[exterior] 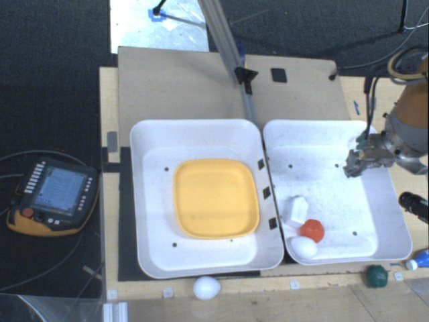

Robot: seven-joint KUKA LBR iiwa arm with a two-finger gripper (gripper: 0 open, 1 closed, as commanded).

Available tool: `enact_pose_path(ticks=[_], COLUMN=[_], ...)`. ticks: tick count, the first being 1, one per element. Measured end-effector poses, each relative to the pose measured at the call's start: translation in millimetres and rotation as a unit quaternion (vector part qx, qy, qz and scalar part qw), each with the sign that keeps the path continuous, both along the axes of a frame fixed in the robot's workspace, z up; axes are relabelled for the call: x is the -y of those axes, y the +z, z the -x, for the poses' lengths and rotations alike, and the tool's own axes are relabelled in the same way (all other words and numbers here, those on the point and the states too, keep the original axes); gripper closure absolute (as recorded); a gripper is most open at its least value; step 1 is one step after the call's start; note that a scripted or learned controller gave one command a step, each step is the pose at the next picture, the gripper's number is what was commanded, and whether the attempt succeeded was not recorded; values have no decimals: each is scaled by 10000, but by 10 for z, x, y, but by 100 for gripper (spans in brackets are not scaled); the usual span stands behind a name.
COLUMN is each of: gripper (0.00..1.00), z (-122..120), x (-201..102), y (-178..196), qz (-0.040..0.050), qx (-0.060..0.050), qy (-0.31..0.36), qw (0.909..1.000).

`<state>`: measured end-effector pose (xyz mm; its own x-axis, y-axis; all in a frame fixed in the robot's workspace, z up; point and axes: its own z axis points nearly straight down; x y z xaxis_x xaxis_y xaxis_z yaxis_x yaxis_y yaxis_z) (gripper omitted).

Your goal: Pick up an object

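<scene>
Two shallow white bins sit side by side on a brown bench (201, 86). The left bin (151, 180) holds a single yellow square plate (216, 198) with rounded corners, lying flat near the bin's middle and clear of all four walls.

The right bin (385, 227) carries three small things bunched in its near left corner: a white block-like piece (295, 210) closest to the dividing wall, a red-orange round object (312, 231) just beside it toward the near edge, and a white egg-shaped object (303, 247) touching or almost touching the near wall. The three lie close together; whether they press against each other cannot be told. The bin's floor is speckled with dark flecks.

The claw (354, 166) of the grey arm, its orange band visible above the wrist, hangs over the far right part of the right bin, near the right wall and well apart from the cluster. Whether its tips are spread or closed cannot be told, and nothing is seen between them.

Outside the bins, a second white egg-shaped object (206, 288) rests on the bench's near edge below the left bin, and a dark green ball (377, 276) lies by the right bin's near right corner. A teach pendant (55, 194) with a lit screen lies on the dark floor to the left.
</scene>
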<state>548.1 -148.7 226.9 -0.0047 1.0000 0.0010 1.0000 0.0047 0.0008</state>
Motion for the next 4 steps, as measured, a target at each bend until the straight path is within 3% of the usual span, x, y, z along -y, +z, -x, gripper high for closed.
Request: enact_pose_path(ticks=[4], gripper=[100], z=[-305], x=[-2079], y=[-89], qz=[-3], qx=[-3], qy=[1], qw=[10000])
